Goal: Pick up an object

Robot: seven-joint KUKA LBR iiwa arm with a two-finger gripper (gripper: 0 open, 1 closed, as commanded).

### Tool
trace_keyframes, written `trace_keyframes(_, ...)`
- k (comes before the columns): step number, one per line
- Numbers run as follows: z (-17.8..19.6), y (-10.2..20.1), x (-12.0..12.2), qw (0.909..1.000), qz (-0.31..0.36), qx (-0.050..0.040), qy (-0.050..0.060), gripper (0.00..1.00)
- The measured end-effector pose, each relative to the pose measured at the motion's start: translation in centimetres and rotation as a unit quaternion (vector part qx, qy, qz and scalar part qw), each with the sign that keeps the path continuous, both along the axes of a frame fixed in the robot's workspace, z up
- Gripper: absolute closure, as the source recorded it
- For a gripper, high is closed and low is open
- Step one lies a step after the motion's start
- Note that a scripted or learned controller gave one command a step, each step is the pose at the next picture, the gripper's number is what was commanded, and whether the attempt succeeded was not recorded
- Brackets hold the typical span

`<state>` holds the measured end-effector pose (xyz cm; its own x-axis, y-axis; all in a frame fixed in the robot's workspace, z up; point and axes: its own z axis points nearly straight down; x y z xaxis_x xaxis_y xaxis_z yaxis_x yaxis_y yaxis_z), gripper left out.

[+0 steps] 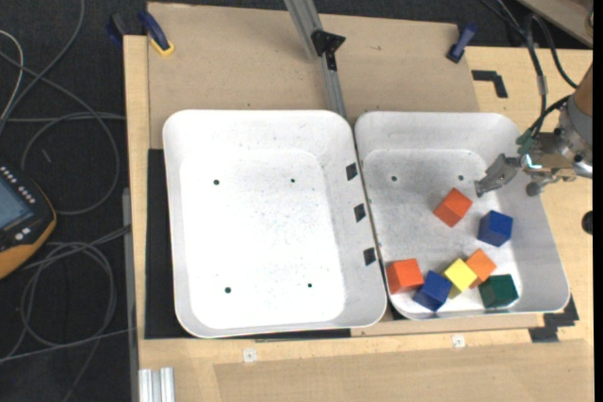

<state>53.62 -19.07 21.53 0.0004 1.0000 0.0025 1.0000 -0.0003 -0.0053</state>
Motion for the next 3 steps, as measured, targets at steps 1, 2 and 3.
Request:
trace_keyframes(1, 0.3, 0.0, 0.1, 1.0, 0.001, -0.0007, -0.003, 0.0)
trace_keyframes(2, -6.0, -0.2, -0.4, 1.0, 0.0, 0.0002, 0.001, 0.0)
trace_keyframes(3, -10.5, -0.6, 0.0, 0.9999, -0.001, -0.0062, -0.008, 0.0)
